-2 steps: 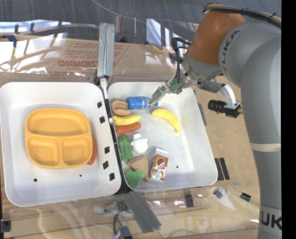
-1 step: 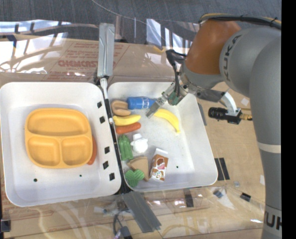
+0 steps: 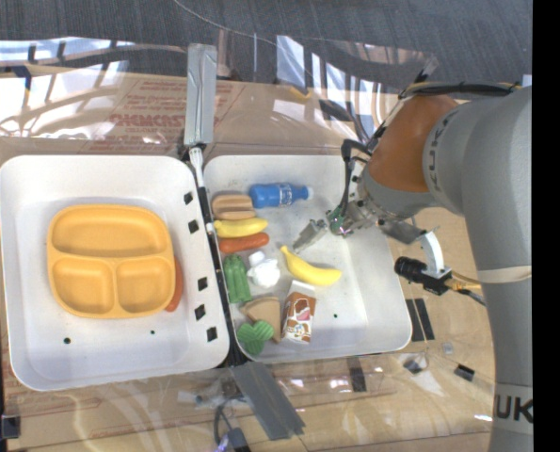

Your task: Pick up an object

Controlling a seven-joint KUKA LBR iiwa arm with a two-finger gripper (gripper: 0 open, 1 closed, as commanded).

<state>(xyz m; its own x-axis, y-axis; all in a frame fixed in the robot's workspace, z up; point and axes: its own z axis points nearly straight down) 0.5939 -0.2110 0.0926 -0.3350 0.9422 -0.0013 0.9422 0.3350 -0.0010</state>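
The right bin (image 3: pixel 383 323) holds several toy foods. A blue bottle (image 3: pixel 280 195) lies at the back, with a bun (image 3: pixel 231 204), a small yellow banana (image 3: pixel 240 226) and an orange-red sausage (image 3: pixel 244 244) stacked along the left wall. A larger banana (image 3: pixel 312 270) lies mid-bin, beside a white lump (image 3: pixel 264 273). A green cucumber (image 3: pixel 236 278), a bread slice (image 3: pixel 262 310), a brown carton (image 3: pixel 299 317) and a green leafy piece (image 3: pixel 254 335) lie toward the front. My gripper (image 3: pixel 302 239) hangs low in the bin, just above the larger banana's upper end and right of the sausage.
The left bin (image 3: pixel 25 347) holds a yellow divided tray (image 3: pixel 112 260) with an orange item (image 3: pixel 174 291) along its right edge. A raised divider (image 3: pixel 200 172) separates the bins. The grey arm (image 3: pixel 468 186) crosses the right bin's right wall. Bare bin floor lies at the right bin's front right.
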